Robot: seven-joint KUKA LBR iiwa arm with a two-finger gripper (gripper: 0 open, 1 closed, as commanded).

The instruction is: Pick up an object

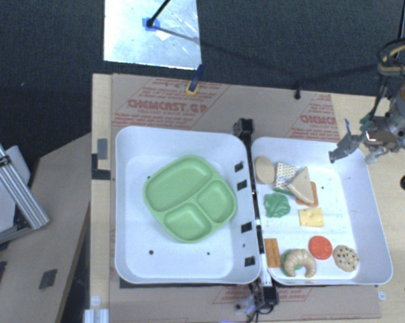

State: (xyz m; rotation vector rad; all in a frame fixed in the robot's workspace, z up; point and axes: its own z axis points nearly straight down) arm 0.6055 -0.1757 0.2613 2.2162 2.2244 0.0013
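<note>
Grey metal gripper with dark fingers, small blue bit, yellow-and-black cables looped above at upper right.

Bench bears two white bins, side by side.

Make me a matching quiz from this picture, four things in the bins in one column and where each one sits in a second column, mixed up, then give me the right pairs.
Things:
1. green divided plate
2. croissant
3. cookie
4. sandwich wedge

Places:
A. near right corner of the right bin
B. far half of the right bin, beside the bread roll
C. middle of the left bin
D. near edge of the right bin, beside the orange cracker

Pairs: 1-C, 2-D, 3-A, 4-B
</note>
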